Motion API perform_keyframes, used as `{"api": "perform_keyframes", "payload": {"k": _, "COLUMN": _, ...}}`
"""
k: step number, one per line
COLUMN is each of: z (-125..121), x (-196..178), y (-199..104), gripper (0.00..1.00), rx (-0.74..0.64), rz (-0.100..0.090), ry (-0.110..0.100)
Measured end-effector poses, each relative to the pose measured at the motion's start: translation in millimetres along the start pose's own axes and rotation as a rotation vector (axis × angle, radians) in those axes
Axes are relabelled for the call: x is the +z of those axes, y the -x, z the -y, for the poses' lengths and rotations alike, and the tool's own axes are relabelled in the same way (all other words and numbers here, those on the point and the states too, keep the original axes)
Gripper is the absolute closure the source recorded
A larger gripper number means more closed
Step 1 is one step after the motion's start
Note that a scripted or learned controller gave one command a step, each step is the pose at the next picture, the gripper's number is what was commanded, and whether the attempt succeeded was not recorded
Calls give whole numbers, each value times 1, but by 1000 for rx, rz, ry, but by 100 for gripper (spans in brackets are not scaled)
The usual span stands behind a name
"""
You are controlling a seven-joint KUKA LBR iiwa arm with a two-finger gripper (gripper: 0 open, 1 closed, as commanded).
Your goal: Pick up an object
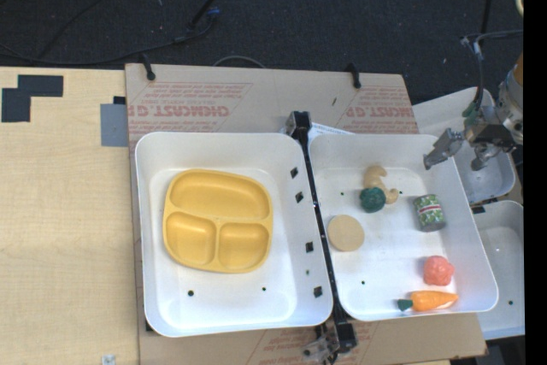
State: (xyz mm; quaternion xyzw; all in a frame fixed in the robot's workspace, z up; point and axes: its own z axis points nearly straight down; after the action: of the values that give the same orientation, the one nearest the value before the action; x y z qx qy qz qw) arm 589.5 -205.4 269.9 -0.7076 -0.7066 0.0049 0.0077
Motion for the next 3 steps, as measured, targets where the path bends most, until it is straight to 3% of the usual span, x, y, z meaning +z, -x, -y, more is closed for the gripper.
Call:
{"api": "perform_keyframes", "payload": {"k": 1, "z": -2, "x": -7, "y": -1, "gripper": 0, "rx": -3, "rz": 2, "ry": 10}}
{"api": "perform_keyframes", "payload": {"k": 3, "z": 15, "x": 116, "y": 7, "gripper": 0, "rx": -2, "rz": -1, "ry": 3}}
